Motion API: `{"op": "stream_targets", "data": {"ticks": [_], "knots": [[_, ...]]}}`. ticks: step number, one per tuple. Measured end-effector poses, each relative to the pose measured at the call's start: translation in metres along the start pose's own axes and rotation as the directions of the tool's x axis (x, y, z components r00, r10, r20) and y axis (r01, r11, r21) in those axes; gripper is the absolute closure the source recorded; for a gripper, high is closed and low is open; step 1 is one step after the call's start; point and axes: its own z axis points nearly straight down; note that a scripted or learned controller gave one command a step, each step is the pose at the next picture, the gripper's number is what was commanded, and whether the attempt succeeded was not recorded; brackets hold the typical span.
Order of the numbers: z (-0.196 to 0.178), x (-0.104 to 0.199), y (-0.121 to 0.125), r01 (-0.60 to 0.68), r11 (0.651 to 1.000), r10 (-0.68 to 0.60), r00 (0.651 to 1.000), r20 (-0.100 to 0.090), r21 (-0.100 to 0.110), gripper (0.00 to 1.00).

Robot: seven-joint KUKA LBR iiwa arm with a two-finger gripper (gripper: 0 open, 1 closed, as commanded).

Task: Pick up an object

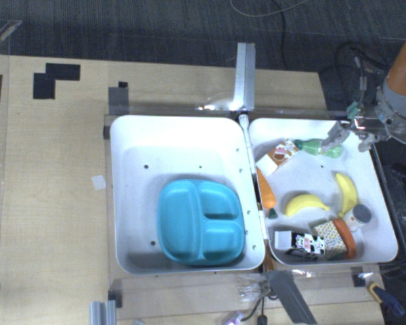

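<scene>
The claw (350, 131) is seen at the far right corner of the right bin (386, 246), poised over the rim near a green bottle (319, 147) that lies on its side; whether the claw is apart or together cannot be told, and nothing is seen held in it. No single target is named by the task, so any item in the right bin may be meant: two bananas (307, 204), a carrot (266, 192) lying along the divider, a small carton (279, 154), and a crowded heap of packets (316, 240) by the near wall. A blue divided plate (201, 222) is set in the left bin (132, 181). The green bottle is judged the likeliest target, being nearest. A failed grasp could be caused by the bottle's round, slick body rolling away as it is pressed, or by the bin wall being struck, since the bottle lies so near the corner. In the heap, two items could be pinched together and then dropped.
</scene>
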Motion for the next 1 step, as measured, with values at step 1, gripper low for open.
{"op": "stream_targets", "data": {"ticks": [1], "knots": [[0.0729,-0.0493,-0.0312,0.107,0.994,-0.107,0.994,0.001,0.0,0.0]]}}
